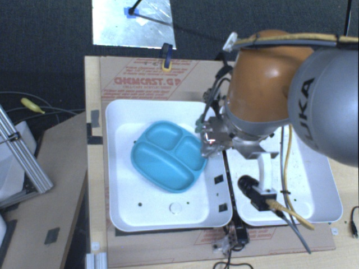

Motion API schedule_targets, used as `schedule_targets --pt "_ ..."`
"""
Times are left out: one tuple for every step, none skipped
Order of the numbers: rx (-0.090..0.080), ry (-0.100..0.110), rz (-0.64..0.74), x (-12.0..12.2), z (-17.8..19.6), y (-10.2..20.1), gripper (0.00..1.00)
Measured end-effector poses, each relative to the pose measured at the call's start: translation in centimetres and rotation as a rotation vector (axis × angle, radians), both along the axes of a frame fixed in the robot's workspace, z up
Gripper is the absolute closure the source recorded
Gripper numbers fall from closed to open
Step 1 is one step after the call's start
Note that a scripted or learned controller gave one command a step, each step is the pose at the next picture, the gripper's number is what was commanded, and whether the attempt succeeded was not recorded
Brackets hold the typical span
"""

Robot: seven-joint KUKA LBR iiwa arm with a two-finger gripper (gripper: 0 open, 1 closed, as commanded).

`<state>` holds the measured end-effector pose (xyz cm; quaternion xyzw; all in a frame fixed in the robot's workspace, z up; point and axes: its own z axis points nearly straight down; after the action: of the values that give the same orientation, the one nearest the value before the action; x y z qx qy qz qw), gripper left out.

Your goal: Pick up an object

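Bins: two shallow white plastic bins, side by side, rounded corners. Left bin [120, 150], right bin [325, 200]. Smooth, glossy walls; a few small dark marks on the left bin's floor.
Object: one blue tray [168, 154], in the left bin, lying flat, tilted diagonally. Rounded oblong shape, smooth plastic look, three compartments: one long one along the lower-left side, two smaller ones along the upper-right side.
Object position: roughly mid-bin, shifted to the right half; its right edge sits near the divide between the bins.
Arm: one arm [331, 111], grey shell with an orange band [263, 77], glossy rounded surfaces. Enters from the right, covers much of the right bin.
Gripper: one gripper [208, 138], low over the seam between bins, just beside the tray's upper-right corner. Hidden under the wrist body and cables; can't tell how it stands or whether it touches the tray.
Cabling: one yellow cable [289, 209] and grey leads hang from the wrist across the right bin; one black connector block [253, 192] below the wrist.
Bench: one brown cardboard sheet [148, 77] with red print under the bins.
Background: one shiny silver panel [133, 15] on dark carpet above the bench.
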<state>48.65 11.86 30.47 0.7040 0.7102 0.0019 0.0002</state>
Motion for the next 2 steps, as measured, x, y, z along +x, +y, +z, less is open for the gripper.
schedule_targets --pt "0.003 -0.019 -0.004 3.9 17.8 0.2 1.0" --pt "0.0 0.006 0.004 -0.3 13.4 8.0 1.0"
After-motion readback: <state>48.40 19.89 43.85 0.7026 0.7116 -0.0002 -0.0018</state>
